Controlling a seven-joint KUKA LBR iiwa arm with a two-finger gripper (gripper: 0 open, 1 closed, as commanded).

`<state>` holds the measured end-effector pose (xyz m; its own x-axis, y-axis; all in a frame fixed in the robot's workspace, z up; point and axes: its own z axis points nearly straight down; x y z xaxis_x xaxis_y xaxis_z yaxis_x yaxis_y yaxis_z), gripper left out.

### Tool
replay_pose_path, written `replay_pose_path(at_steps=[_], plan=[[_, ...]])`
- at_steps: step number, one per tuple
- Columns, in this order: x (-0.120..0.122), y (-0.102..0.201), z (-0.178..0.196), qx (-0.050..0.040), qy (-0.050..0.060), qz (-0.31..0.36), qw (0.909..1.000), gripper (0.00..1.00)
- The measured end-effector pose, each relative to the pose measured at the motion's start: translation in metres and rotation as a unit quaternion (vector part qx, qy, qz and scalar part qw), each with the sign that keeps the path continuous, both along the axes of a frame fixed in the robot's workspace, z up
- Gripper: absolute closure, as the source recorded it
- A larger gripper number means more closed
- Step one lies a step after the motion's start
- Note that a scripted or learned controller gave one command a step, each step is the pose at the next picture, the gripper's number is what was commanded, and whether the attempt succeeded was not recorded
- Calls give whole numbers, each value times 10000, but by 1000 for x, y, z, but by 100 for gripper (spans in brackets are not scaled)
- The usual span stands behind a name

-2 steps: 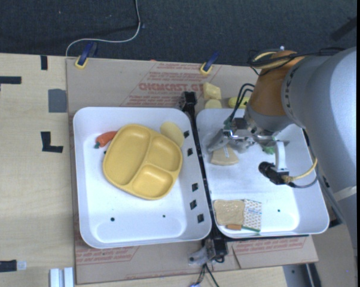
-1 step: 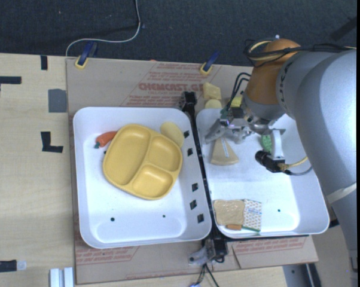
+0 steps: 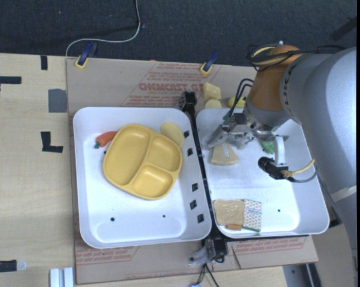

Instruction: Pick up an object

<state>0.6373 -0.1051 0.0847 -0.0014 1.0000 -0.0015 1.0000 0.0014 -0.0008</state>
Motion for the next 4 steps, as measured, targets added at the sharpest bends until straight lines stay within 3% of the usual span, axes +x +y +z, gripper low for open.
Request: replay_pose_path(at_steps=[1, 2, 3, 4], plan=[[31, 11, 4, 10, 7, 5, 10000, 0], [4, 3, 0, 0, 5, -4, 10000, 0], [30, -7, 0, 10, -4, 5, 10000, 0], [30, -7, 9, 8, 1, 13, 10000, 100]])
